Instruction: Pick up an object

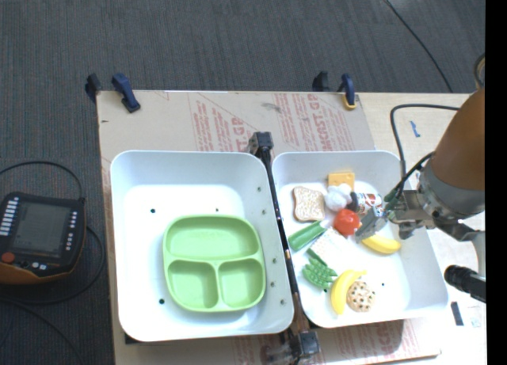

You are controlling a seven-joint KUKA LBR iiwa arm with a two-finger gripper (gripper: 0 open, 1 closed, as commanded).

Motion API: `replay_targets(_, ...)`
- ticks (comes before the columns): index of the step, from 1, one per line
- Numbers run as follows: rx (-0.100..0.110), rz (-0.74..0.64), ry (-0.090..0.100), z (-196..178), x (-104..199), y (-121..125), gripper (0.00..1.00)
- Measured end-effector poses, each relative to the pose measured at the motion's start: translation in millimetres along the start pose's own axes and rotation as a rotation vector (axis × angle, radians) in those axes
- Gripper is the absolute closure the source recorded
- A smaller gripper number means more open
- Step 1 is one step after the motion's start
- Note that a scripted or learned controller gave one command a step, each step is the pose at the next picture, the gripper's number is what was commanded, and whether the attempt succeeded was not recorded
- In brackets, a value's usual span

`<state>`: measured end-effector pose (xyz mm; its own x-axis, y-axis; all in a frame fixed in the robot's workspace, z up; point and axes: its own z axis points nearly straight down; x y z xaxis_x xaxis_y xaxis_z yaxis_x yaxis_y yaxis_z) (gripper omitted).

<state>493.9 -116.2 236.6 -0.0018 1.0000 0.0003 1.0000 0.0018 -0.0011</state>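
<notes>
gripper point(371, 225) hangs low over the middle of the right bin point(412, 296), reaching in from its right edge; whether its fingers are spread or pressed together cannot be told, and nothing shows between them. just left of it lies a red tomato point(346, 222), and just below-right a small banana point(382, 245). toward the bin's far edge sit a slice of bread point(308, 203), an orange cheese wedge point(341, 179) and a white round piece point(338, 196). green beans point(306, 236) lie by the left edge, a green pea pod point(318, 271) nearer the front, with a second banana point(343, 287) touching a cookie point(361, 297) near the front edge. the left bin point(135, 292) carries a green divided tray point(214, 262).
</notes>
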Motion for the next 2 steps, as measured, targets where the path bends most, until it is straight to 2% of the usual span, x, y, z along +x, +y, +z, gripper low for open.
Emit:
replay_targets(1, 0.005, 0.002, 0.002, 121, -10, 29, 0.00)
replay_targets(2, -0.004, 0.000, 0.002, 148, 29, 87, 0.00)
